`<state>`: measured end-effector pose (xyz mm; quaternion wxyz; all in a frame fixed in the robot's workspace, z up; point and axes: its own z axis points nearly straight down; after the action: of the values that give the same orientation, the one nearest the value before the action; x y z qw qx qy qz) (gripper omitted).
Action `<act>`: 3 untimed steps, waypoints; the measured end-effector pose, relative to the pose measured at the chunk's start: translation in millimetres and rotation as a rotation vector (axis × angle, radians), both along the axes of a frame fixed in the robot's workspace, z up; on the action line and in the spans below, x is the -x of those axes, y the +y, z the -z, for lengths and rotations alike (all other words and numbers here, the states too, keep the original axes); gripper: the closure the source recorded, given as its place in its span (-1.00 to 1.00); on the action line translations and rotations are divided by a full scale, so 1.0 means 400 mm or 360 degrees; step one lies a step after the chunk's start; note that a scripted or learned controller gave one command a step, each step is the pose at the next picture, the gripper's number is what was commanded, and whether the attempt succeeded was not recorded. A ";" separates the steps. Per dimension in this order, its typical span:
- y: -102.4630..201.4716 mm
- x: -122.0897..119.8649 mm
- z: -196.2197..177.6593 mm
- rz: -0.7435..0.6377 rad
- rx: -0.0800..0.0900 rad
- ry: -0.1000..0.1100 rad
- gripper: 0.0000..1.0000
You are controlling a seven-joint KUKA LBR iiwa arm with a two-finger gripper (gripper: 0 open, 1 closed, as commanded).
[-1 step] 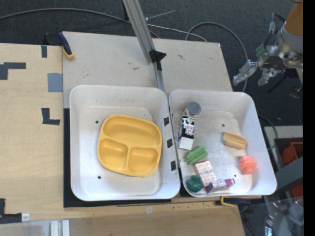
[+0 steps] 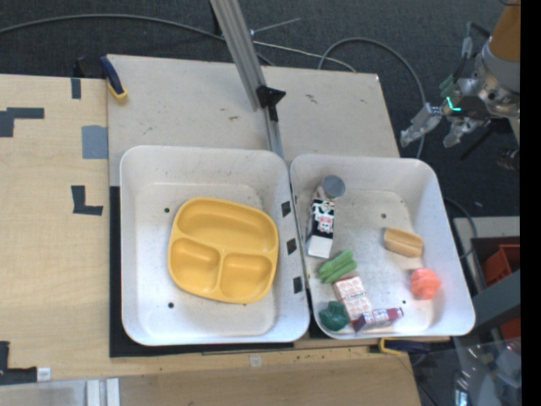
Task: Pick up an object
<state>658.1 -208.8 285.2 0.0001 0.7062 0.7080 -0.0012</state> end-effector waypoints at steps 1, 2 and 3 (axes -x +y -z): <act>0.006 0.000 0.109 0.0000 -0.0002 0.0006 -1.00; 0.017 0.027 0.251 0.0000 -0.0003 0.0010 -1.00; 0.017 0.017 0.365 -0.0001 -0.0002 0.0007 -1.00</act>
<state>651.4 -201.8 139.3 -0.0020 0.7060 0.7082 -0.0023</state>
